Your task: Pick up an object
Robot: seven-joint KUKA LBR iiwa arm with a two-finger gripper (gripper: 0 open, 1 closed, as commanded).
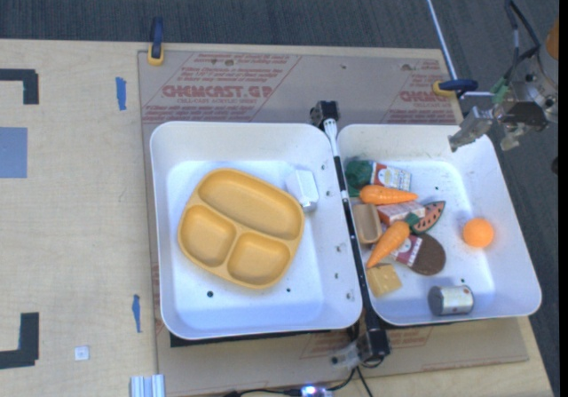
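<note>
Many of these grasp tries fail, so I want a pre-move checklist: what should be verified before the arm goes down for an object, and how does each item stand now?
1. End effector above the right bin's far rim, not among the toys: ok.
2. Nothing carried: cannot tell.
3. Orange ball lies apart from other toys, free to approach: ok.
4. Can lies apart, on its side: ok.
5. Carrots clear of neighbours: not ok, piled together.
6. Yellow tray in the left bin, out of the way: ok.
</note>
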